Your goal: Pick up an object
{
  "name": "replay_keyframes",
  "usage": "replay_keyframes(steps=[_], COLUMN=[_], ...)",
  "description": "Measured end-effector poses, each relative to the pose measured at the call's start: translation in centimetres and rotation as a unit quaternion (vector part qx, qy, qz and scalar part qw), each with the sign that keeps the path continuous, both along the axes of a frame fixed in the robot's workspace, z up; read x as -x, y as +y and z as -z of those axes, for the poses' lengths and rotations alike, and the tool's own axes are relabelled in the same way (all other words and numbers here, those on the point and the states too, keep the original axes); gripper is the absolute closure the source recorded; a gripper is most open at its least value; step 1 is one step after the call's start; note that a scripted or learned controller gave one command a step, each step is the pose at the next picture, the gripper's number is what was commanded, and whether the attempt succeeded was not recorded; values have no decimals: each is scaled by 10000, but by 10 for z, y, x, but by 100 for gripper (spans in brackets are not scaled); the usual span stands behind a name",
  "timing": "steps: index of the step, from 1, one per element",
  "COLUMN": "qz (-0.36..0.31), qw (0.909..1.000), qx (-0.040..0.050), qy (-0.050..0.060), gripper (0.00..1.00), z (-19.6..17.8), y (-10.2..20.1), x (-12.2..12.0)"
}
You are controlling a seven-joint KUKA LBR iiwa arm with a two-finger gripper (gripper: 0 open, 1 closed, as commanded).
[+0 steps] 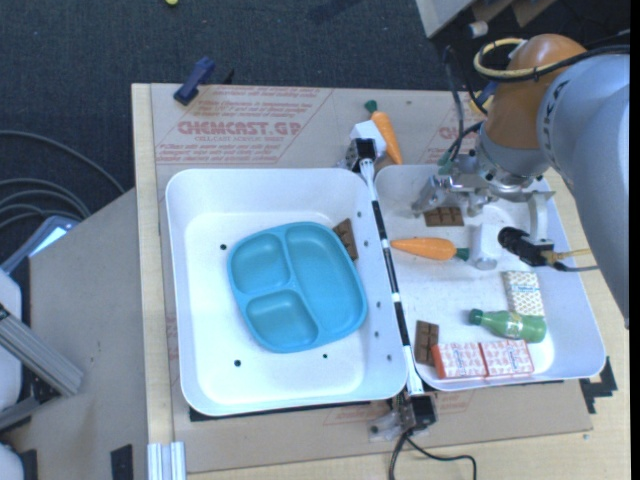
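Note:
My gripper (486, 240) hangs low over the back of the right bin (575, 353), under the grey wrist and its orange band. An orange carrot (424, 249) lies just to its left, green end toward the gripper. A brown chocolate bar (443, 217) lies behind the carrot, below the wrist. Toward the front lie a green bottle (510, 324), a patterned packet (523, 291), red-and-white boxes (485, 360) and another chocolate bar (427, 341). Nothing is visibly held.
The left bin (190, 268) holds a blue divided plate (295, 286) and a brown bar (346, 238) at its right wall. A second carrot (385, 136) lies on the board behind the bins. A black part (520, 244) with a cable sits right of the gripper.

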State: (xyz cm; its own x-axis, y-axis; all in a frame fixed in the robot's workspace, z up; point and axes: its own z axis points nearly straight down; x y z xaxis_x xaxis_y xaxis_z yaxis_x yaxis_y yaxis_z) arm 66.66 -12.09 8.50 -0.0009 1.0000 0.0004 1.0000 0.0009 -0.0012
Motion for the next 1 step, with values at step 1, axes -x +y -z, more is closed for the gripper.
replay_keyframes(steps=[1], qz=[8], qw=[10000], qx=[3], qy=[-8], gripper=[0], z=[0], y=[-9], x=[0])
